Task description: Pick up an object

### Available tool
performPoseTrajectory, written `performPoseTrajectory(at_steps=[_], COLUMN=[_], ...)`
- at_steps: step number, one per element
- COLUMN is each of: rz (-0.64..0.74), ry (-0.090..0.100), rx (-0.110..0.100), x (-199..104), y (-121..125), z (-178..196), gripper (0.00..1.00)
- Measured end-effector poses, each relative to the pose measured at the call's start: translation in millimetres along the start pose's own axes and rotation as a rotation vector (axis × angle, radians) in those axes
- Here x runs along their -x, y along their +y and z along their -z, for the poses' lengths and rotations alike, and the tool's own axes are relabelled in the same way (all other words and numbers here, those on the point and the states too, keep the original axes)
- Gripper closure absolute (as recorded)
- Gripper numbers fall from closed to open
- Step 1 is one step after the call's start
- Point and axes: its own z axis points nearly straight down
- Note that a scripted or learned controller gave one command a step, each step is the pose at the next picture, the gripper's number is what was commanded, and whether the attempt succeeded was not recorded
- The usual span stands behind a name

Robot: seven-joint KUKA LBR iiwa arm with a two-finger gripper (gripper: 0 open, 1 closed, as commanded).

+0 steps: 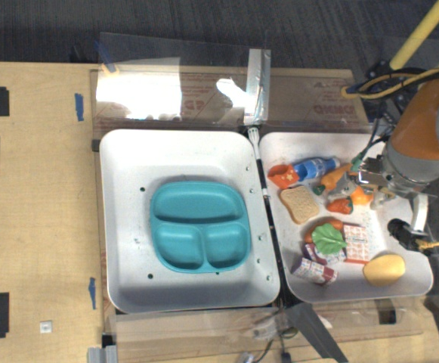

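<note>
- White left bin (121, 172): you see a teal divided tray (200, 225) lying at its centre.
- White right bin (419, 274): you find a bread slice (301, 203), blue bottle (315, 167), green leaf (329, 239), yellow potato-shaped item (384, 268) and small orange pieces, clustered together.
- Grey arm with orange band (423, 131): it reaches over the right bin's far edge.
- Gripper (370, 181): it sits above the orange pieces; you cannot tell its opening.

the grey arm (423, 138) with its orange band enters from 3 o'clock, wrist bent downward, tool (366, 180) pointing toward 9 o'clock, low.
</note>
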Motion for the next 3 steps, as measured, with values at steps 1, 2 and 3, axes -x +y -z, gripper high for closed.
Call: performPoseTrajectory(at_steps=[1,2,3], rz=[0.063,0.066,0.103], ry=[0.007,0.003,-0.017], rx=[-0.068,-0.075,-0.053], x=[0.9,0.4,-31.9], y=[82.2,81.2,72.3], z=[-19.9,-11.2,-18.6], gripper=[0.00,1.00,1.00])
